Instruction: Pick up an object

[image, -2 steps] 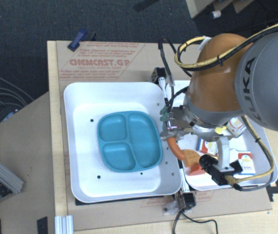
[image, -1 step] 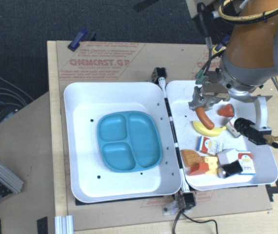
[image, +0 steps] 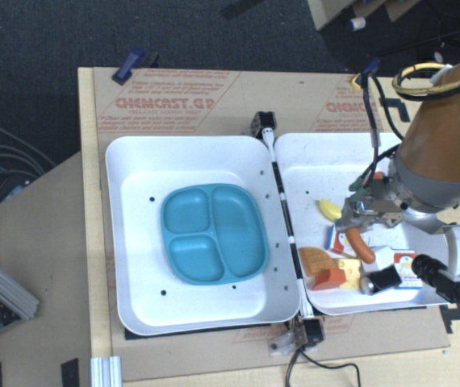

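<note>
Gripper (image: 365, 210) sits low in the right bin (image: 311, 164), at the end of the grey and orange arm (image: 444, 135); whether it is open or closed, or has hold of anything, cannot be told from above. Just beside it lie a yellow banana (image: 330, 210) and an orange-red hot dog (image: 361, 246). Nearer the front wall are a brown slice of toast (image: 315, 259), a red block (image: 327, 279) and a black piece (image: 385, 280). A blue divided plate (image: 213, 233) rests in the left bin (image: 133, 168).

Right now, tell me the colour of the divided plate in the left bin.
The divided plate is light blue, plain with no pattern, seen best in the camera view.
</note>
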You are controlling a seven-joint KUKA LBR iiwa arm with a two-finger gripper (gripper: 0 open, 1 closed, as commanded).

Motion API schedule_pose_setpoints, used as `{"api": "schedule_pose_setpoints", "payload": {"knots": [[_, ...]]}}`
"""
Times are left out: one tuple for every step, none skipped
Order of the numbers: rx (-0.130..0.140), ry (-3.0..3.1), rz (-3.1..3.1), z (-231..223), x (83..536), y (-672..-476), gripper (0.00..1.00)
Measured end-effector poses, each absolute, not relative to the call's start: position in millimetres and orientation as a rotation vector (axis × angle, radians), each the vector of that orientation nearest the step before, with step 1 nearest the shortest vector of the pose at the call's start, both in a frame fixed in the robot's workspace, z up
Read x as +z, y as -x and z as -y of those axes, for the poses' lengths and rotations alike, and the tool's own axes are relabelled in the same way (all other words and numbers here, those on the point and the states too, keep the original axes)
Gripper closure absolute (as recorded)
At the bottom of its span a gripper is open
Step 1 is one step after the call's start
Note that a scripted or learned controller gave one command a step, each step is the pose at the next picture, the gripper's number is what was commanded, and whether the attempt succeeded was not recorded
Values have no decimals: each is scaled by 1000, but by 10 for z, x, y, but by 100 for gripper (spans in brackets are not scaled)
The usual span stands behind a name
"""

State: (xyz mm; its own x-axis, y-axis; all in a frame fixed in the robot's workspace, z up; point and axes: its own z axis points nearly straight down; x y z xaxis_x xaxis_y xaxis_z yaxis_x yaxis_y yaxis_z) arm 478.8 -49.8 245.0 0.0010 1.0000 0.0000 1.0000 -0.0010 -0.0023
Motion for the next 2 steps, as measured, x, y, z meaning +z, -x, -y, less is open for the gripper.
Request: {"api": "schedule_pose_setpoints", "payload": {"knots": [[-1,2221,2223,268,2583,-4794,100],[-1,2221,2223,242,2642,-4794,100]]}}
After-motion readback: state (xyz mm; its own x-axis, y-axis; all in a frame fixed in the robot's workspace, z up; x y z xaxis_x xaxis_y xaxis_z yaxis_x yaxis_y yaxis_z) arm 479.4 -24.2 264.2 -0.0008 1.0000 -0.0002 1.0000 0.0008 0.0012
